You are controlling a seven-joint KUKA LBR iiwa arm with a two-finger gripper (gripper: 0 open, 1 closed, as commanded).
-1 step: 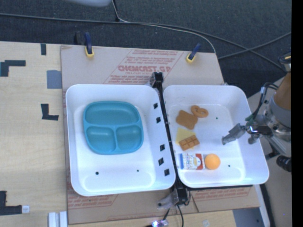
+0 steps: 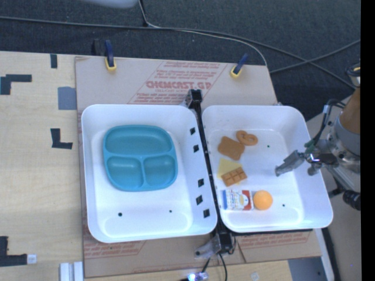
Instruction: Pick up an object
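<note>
Carton (image 2: 235,199), small, red-and-white, lying flat at near edge of right bin (image 2: 291,119); orange ball (image 2: 263,200) just beside it. Farther in: yellow-and-brown block (image 2: 231,172), brown toast-like piece (image 2: 231,148), pretzel-shaped piece (image 2: 247,137). Gripper (image 2: 291,163) over right bin's right side, apart from all items, nothing visibly held; finger spread: cannot tell. Left bin (image 2: 91,175): blue sectioned plate (image 2: 140,157). Cardboard sheet (image 2: 176,82) under bins, clamped at far edge.

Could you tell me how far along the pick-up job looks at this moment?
Nothing looks picked yet. The orange ball, carton, cracker and pretzel all lie in the right bin. In hand: the gripper sits above that bin's right side, carrying nothing. Left: descend onto an item, grasp and lift.
</note>
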